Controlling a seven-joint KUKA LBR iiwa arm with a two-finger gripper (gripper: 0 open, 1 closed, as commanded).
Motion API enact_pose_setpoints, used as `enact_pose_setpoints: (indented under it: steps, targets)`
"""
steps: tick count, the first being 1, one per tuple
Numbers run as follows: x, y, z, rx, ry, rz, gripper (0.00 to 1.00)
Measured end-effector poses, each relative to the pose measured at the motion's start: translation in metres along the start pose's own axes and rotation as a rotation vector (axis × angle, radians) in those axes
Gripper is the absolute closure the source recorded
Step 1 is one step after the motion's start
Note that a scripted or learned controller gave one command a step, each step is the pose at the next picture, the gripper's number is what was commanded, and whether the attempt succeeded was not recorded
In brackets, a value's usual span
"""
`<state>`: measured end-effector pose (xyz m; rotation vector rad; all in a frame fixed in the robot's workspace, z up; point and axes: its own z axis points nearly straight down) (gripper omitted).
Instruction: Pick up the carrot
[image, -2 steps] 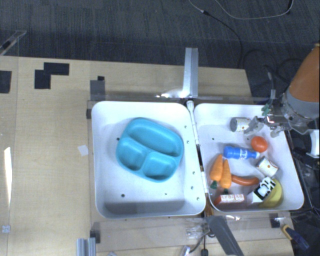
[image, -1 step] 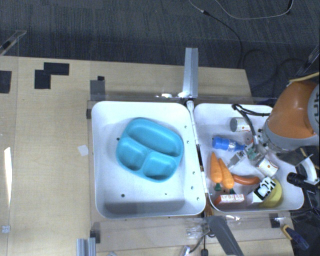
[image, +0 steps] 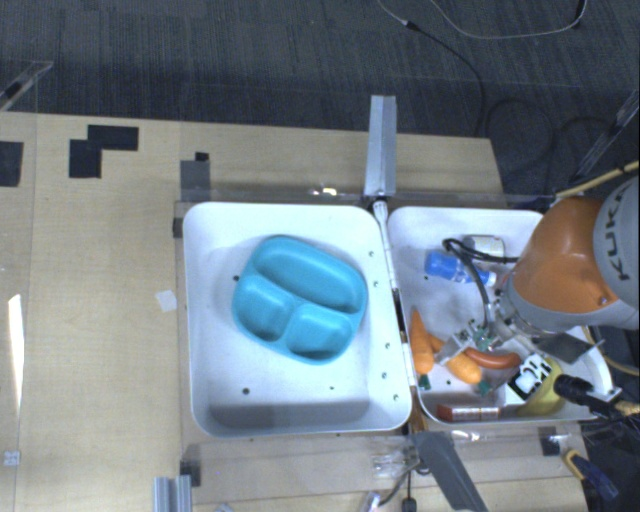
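Gripper (image: 487, 338) over carrot (image: 463, 367), grasp state indiscernible, "KU" lettering on arm (image: 590, 250)

We see a pale wooden bench (image: 100, 330) carrying two shallow white bins side by side. The left bin (image: 210, 400) and the right bin (image: 420, 225) touch along their inner walls, under a grey metal bar (image: 381, 145) that lies on the bench behind them. Black rectangular markers (image: 100, 148) sit near the bench's far left corner.
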<state>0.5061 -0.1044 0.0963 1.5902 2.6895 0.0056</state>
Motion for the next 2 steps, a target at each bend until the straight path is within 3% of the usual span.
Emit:
enact_pose_setpoints:
  steps: [1,2]
  targets:
    - [0.001,0.002,-0.01,-0.003,0.0,-0.001,1.0]
    - [-0.003,0.053,-0.089,0.003,0.009,-0.346,1.0]
